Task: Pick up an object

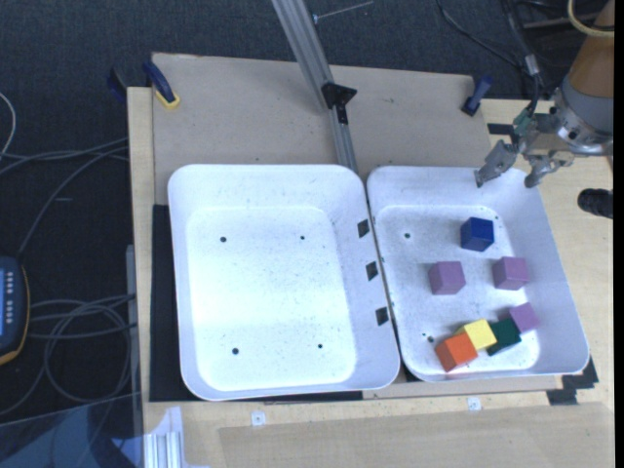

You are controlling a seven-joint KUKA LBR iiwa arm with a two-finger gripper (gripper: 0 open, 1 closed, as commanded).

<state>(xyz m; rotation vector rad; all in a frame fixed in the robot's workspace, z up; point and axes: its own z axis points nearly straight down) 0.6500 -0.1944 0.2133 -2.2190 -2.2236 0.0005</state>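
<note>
We see two white bins, the left bin (pixel 268 276) bare and the right bin (pixel 546 261) holding cubes: a blue cube (pixel 477 233) at the far side, purple ones mid-bin, and orange, yellow and green ones near. Above that bin's far right edge the gripper (pixel 514 173) hangs with fingers spread, pinching nothing.

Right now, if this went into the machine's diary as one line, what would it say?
gripper: open, above right bin's far edge, holding nothing | nearest: blue cube | task: pick not yet done

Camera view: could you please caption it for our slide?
Open end effector hangs above right bin holding seven coloured blocks.
</note>
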